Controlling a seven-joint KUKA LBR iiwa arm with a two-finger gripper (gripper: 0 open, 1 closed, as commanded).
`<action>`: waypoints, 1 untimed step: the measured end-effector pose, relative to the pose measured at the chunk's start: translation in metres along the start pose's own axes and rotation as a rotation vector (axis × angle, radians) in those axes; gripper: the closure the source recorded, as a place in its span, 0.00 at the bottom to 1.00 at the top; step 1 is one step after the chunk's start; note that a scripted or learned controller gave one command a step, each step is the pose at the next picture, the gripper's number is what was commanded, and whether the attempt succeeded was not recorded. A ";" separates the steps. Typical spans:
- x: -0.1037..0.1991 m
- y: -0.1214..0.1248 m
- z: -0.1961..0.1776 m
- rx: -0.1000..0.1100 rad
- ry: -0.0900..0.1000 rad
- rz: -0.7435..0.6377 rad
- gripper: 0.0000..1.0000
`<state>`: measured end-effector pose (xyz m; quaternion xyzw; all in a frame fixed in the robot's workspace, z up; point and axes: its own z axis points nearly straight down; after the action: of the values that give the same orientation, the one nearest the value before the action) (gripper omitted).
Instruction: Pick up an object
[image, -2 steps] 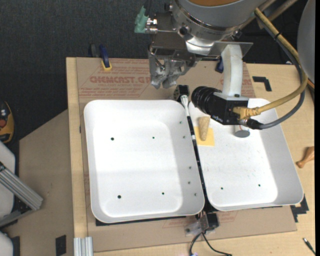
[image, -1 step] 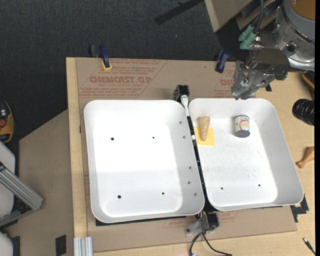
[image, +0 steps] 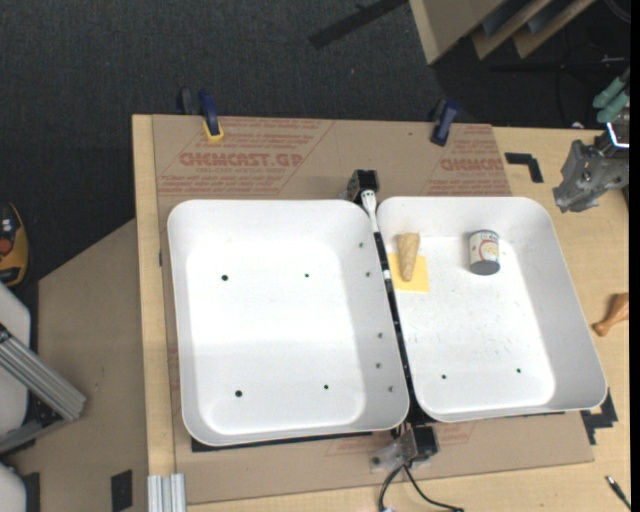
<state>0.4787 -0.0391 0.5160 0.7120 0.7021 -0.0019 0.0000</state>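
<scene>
A small grey can (image: 484, 252) with a pale label lies in the right bin (image: 500, 390), toward its far side, and to its left – near the divide between the 2 bins – a tan cone-shaped piece (image: 408, 254) rests on a yellow square (image: 413, 276). The gripper (image: 588, 180) hangs beyond the right bin's far right corner, holding nothing – whether it stands open or closed I cannot tell; the left bin (image: 270, 390) sits alongside.

We are seeing two white bins (image: 275, 420), each showing small black dots. The tan cone (image: 409, 254) is lying on a yellow square (image: 414, 276); the grey can (image: 484, 251) is bearing a red-marked label. Red lettering is crossing the brown board (image: 250, 150).
</scene>
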 end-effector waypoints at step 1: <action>0.034 0.000 -0.020 -0.008 0.003 -0.018 1.00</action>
<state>0.4797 -0.0049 0.5363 0.7058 0.7084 0.0020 0.0020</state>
